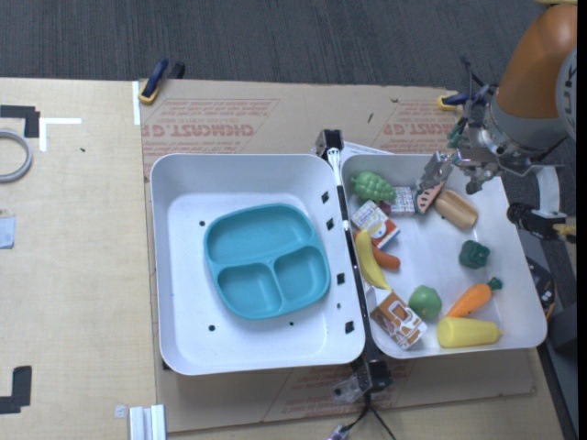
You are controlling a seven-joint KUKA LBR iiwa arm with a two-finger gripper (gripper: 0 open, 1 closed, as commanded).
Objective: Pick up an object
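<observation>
Your gripper (435, 174) sits low over the back of the right bin (514, 246) — whether its fingers are spread or closed, you cannot tell.

Just beneath the fingers lies a watermelon slice (428, 198), touching a tan bread roll (456, 209); left of them are green grapes (372, 187) and two small cartons. Farther forward you have a banana (370, 257), a green pepper (474, 254), a green apple (425, 300), a carrot (470, 300), a yellow corn cob (468, 332) and a brown box (396, 319). The left bin (183, 337) holds a teal divided plate (266, 259) — well apart from the arm.
</observation>
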